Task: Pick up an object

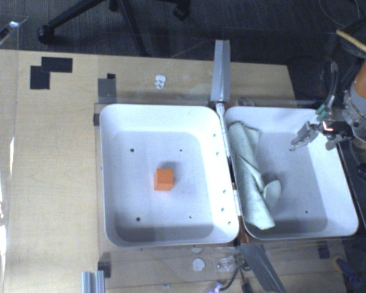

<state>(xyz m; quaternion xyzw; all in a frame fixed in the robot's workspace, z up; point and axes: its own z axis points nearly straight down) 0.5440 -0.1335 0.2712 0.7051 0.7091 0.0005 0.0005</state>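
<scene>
Over right bin (341, 224), at its 2 o'clock, gripper (314, 134) hangs; finger state unclear, nothing visibly held. Cloth (250, 179) lies along the 9 o'clock wall, cube (164, 179) centre of left bin (119, 163), both untouched.

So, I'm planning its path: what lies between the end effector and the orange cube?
In the camera view, a rolled grey cloth and the bins' rims lie between end effector and orange cube.

arm (363, 96): cut off at right edge | hand (314, 136): too small to read grip
</scene>
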